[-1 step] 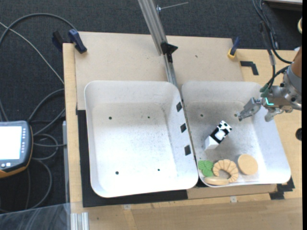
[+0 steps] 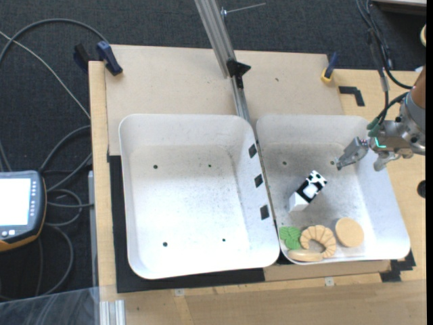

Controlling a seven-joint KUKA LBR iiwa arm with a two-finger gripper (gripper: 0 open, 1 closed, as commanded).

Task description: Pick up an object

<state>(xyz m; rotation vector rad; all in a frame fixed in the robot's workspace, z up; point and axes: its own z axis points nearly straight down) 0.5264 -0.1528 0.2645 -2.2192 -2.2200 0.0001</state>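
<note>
gripper (image 2: 365,151) over right bin (image 2: 389,202), fingers spread, nothing between them | black-and-white block (image 2: 308,188) below-left of it; croissant (image 2: 318,241), round biscuit (image 2: 350,232), green piece (image 2: 289,236) further below | risk: tilted block can slip away when fingers close

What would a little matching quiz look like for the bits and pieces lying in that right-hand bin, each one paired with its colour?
Things:
1. block
2. round flat disc
3. small leafy piece
4. ridged, curved pastry-like piece

Colours:
A. green
B. white with black patches
C. tan with lighter stripes
D. plain light brown

Pairs: 1-B, 2-D, 3-A, 4-C.

All four lie in the right bin; three sit along its near edge, and the block lies nearer the middle. The gripper is over the bin's far right side, apart from them.
</note>
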